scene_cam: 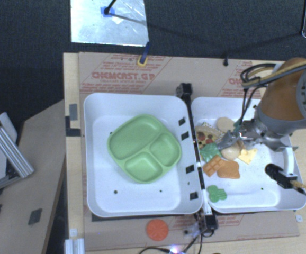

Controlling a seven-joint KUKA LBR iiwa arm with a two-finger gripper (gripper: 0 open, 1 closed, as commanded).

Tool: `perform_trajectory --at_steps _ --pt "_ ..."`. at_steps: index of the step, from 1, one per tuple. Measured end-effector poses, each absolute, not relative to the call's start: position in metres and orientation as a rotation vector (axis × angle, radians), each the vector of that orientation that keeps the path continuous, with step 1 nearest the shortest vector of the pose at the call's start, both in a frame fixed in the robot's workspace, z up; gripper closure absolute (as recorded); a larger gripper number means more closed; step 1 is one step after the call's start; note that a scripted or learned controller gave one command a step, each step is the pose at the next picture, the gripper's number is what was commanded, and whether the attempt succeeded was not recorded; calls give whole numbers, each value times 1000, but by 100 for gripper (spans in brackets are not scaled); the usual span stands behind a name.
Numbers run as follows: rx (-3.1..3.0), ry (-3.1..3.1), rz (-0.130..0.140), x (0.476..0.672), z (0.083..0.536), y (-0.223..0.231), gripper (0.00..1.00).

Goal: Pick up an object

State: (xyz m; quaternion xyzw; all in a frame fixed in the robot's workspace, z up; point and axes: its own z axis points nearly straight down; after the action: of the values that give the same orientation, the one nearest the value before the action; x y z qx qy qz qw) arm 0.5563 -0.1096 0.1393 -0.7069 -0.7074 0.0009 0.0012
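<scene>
Pincer (230, 140) tips – blurred among toy food (222, 168)

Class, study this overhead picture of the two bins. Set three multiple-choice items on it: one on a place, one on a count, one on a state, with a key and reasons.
1. Where does the light green plastic divided plate lie?
A. left white bin
B. right white bin
C. on the cardboard

2. How many compartments does that plate have?
A. two
B. three
C. five

3. How does the small green toy broccoli piece lie?
A. under the hand
B. stacked on the orange toy pieces
C. by itself, near the right bin's front edge

Key: 1 A, the plate fills the left white bin. 2 B, ridges mark off three wells. 3 C, it lies apart from the pile under the hand.
</scene>
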Motion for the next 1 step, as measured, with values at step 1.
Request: perform_trajectory --at_steps 1 --pt "-2224 -2223 -3 558 90 -110 0"
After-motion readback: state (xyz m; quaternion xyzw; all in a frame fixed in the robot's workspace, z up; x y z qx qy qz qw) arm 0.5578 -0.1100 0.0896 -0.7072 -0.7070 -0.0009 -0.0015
